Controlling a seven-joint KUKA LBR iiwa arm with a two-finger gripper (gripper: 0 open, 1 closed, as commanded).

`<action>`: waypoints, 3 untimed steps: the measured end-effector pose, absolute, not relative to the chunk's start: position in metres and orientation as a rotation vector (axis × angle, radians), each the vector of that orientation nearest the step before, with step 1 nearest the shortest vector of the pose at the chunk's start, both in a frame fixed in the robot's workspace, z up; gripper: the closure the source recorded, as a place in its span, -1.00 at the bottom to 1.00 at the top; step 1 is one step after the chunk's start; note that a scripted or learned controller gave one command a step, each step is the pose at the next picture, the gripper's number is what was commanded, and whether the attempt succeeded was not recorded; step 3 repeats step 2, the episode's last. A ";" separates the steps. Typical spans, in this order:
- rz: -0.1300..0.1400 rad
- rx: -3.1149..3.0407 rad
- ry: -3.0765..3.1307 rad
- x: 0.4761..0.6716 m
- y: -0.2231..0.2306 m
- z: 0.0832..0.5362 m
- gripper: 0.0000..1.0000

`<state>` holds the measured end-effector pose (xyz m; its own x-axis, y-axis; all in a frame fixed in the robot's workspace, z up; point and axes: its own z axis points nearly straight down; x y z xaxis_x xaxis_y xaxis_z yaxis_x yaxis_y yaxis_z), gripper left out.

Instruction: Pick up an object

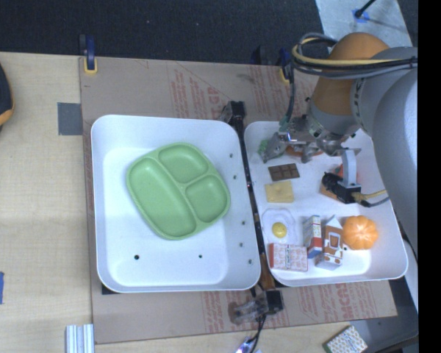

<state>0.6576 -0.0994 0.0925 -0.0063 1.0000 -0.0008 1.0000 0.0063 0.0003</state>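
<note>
Smooth green sectioned plate (178, 190), round orange (360, 232)

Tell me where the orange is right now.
In the camera view, the orange sits in the right bin, near its lower right corner, just right of the small cartons.

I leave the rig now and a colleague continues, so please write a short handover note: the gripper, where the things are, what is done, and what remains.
Gripper: low over the far end of the right bin, next to a green piece. No grasp can be confirmed.
Right bin: brown square, yellow square, egg, orange, cartons, pink packet.
Left bin: green plate.
Done: nothing is seen lifted.
Left: grasp one thing and lift it.
</note>
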 end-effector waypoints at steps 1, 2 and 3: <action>-0.008 2.221 2.228 0.635 -0.104 0.092 -1.00; 0.000 2.215 2.228 0.657 -0.093 0.092 -1.00; 0.000 2.215 2.228 0.657 -0.093 0.092 -1.00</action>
